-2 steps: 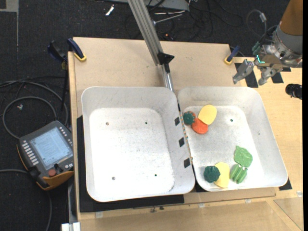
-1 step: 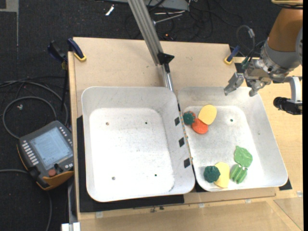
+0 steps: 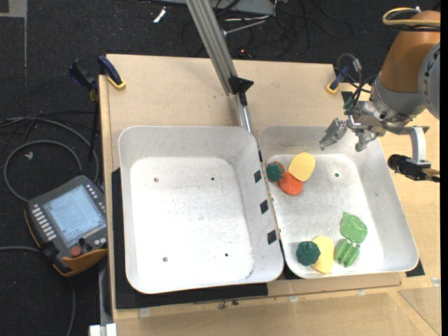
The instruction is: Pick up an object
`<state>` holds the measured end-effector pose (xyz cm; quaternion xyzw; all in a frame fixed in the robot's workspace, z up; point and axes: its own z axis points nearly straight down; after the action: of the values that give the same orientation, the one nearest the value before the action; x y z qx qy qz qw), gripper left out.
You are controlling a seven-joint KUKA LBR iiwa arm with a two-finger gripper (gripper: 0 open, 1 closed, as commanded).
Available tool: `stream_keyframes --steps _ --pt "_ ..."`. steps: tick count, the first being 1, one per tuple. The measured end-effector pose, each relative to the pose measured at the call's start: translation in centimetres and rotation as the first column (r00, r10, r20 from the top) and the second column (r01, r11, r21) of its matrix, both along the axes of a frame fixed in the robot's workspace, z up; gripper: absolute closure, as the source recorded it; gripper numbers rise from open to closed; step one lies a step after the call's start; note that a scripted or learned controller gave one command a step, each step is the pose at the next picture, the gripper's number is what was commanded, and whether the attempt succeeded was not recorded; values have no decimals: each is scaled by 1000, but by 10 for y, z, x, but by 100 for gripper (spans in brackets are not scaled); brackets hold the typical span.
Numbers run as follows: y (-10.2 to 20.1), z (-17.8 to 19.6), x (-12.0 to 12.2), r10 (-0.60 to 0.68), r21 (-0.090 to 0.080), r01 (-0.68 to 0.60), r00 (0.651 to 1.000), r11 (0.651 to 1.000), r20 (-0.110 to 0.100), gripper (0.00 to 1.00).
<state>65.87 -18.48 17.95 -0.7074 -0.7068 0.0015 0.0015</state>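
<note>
End effector (image 3: 346, 136): fingers apart, empty, over right bin (image 3: 392, 208) far edge | yellow piece (image 3: 302, 165): mid-bin, beside orange piece (image 3: 291, 185), long axis slanting toward end effector | no legible writing

arm (image 3: 409, 61) in from the right, orange band above the wrist, wrist angled down-left. gripper (image 3: 348, 137) hangs low near the upper right, fingers (image 3: 332, 134) spread apart, nothing between them.

No legible text or labels.
</note>
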Motion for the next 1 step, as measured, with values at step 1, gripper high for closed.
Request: stream_keyframes --steps 1 --pt "2 -43 -2 1 0 -1 1000 1000 1 0"
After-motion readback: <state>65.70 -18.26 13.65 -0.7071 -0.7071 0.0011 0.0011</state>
